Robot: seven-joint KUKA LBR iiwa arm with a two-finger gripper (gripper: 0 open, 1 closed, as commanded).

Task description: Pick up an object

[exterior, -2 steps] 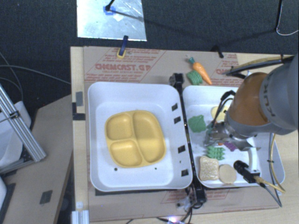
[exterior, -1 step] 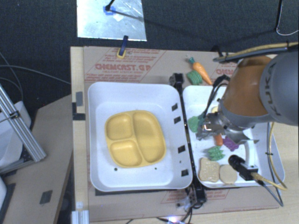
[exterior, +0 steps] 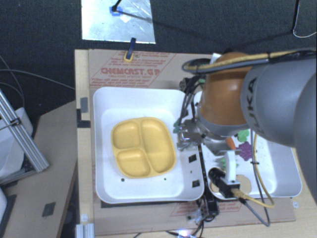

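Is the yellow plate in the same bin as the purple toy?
No, the yellow plate lies in the left bin, while the purple toy sits in the right bin under the arm.

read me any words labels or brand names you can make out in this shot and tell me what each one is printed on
"CHEMCAST" followed by "G P": red print on the brown board under the bins, above the left bin.
"KUKA", partly seen: dark letters on the grey arm.
More red print along the board's lower edge: too blurred to read.
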